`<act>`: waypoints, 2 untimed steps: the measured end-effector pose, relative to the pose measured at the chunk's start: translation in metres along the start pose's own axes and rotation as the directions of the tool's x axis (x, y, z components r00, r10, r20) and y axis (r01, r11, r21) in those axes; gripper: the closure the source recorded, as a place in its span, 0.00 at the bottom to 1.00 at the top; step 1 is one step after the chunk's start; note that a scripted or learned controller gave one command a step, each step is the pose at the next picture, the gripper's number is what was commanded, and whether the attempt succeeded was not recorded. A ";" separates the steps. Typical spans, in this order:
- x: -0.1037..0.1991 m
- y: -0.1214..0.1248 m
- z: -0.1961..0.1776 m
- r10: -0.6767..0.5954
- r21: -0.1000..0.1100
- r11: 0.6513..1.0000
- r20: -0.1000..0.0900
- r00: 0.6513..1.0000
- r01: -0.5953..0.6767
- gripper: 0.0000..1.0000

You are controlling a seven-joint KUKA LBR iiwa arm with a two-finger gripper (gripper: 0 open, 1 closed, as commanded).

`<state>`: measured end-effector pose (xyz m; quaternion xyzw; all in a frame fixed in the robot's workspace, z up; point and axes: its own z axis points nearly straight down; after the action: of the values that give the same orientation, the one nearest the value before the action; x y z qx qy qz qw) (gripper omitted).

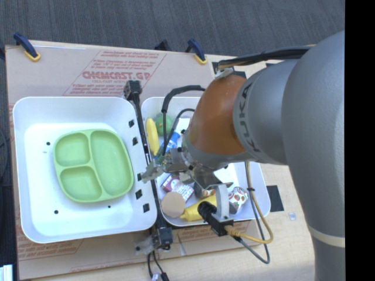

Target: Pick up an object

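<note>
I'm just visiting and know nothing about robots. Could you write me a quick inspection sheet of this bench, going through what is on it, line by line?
Surface: brown board with red print, held by blue clamps; two white bins side by side.
Job's things: right bin holds a jumble: a yellow banana-like piece, a tan round piece, a yellow piece, a red-and-white patterned item, and a small packet.
Clutter: left bin holds a green three-compartment tray.
Grippers: gripper is low over the right bin's pile; the wrist blocks the jaws, so a grasp can't be judged.
Cables: black cable loops over the right bin; yellow cable at its near edge.
Surroundings: grey carpet.
</note>
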<state>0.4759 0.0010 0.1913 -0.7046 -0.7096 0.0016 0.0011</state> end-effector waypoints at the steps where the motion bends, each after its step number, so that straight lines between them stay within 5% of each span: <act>1: 0.000 0.000 0.000 0.000 0.000 1.000 0.000 1.000 0.000 0.00; 2: 0.000 0.000 0.000 0.000 0.000 1.000 0.000 1.000 0.000 0.00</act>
<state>0.4759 0.0010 0.1913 -0.7046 -0.7096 0.0016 0.0011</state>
